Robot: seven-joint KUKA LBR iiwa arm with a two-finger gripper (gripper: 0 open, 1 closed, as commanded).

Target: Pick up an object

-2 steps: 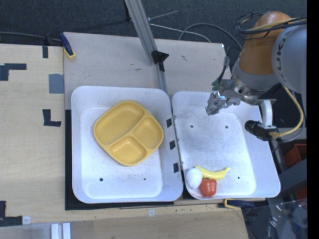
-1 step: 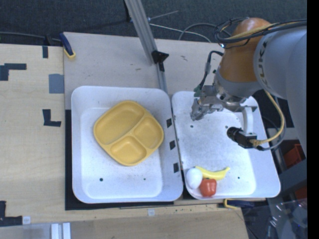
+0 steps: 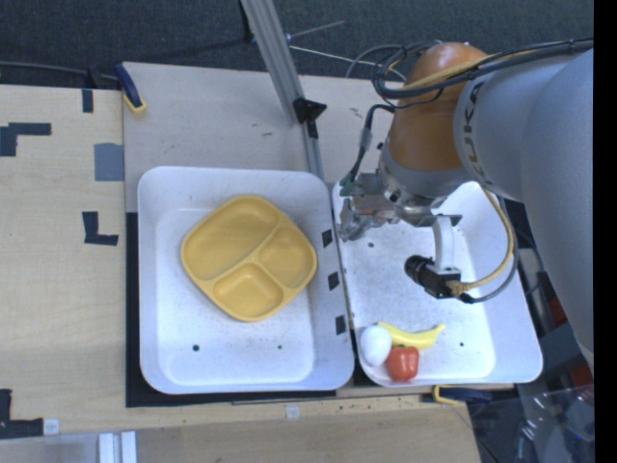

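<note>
The arm (image 3: 501,123) is reaching in from 3 o'clock, its grey shell and orange band (image 3: 434,104) hanging over the 12 o'clock end of the right bin (image 3: 501,355). The gripper (image 3: 352,222) is sitting low at that bin's 10 o'clock corner, close against the wall shared with the left bin (image 3: 154,258); nothing is showing between its tips, and whether it is released or clenched I cannot tell.

The pickable things are crowding the right bin's 7 o'clock corner, well apart from the gripper: a smooth white egg (image 3: 373,344), a curved yellow banana (image 3: 415,335) just past it toward 3 o'clock, and a glossy red pepper (image 3: 404,362) at 6 o'clock of the banana. All three are touching or nearly so, pressed near the front rim. The speckled floor between them and the gripper is lying open, apart from a black fitting (image 3: 429,276) with a yellow cable hanging over the middle.

In the left bin a yellow plate (image 3: 248,257), plastic-looking and split into three compartments with rounded corners, is lying flat near the centre, with bare white floor all around it.

A metal pole (image 3: 275,51) is slanting in from 12 o'clock.
</note>
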